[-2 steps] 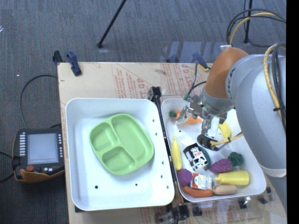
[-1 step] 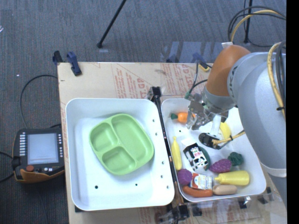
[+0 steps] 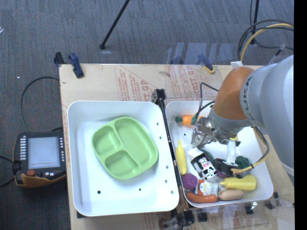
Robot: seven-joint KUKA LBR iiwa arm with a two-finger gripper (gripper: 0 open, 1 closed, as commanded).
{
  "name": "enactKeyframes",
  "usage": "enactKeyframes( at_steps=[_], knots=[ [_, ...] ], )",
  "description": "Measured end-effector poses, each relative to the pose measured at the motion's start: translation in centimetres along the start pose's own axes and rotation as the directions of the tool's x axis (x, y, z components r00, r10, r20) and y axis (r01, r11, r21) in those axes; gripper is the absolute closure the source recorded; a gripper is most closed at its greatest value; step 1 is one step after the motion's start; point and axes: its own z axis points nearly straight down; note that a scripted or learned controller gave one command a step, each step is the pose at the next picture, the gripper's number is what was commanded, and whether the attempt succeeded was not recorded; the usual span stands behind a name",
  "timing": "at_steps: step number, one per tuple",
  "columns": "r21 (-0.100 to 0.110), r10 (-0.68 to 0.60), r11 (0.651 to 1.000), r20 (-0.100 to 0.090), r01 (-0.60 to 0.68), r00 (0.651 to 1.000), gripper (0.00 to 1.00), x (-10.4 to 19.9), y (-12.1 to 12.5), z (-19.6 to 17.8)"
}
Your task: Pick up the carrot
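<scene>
The carrot is a small orange piece with a green top. It lies at the far left of the right bin, close to the wall between the two bins. My gripper hangs over the right bin, just right of and slightly nearer than the carrot, with nothing seen in its grasp. The grey arm with its orange band comes in from the right and hides the middle of the bin's far side.
The right bin also holds a yellow banana, a cow-patterned carton, a purple item, a yellow bottle, a red sausage and a green item. A green divided plate sits in the left bin.
</scene>
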Motion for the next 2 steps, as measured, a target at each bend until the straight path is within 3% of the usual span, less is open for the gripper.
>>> enactKeyframes(
  at_steps=[1, 2],
  knots=[
    [-0.001, 0.003, 1.0, 0.0, -0.003, 1.0, 0.0, -0.1, 0.0, 0.0],
    [0.017, 0.294, 0.956, 0.005, -0.294, 0.956, 0.0, -0.9, 5.5, 0.2]
  ],
)
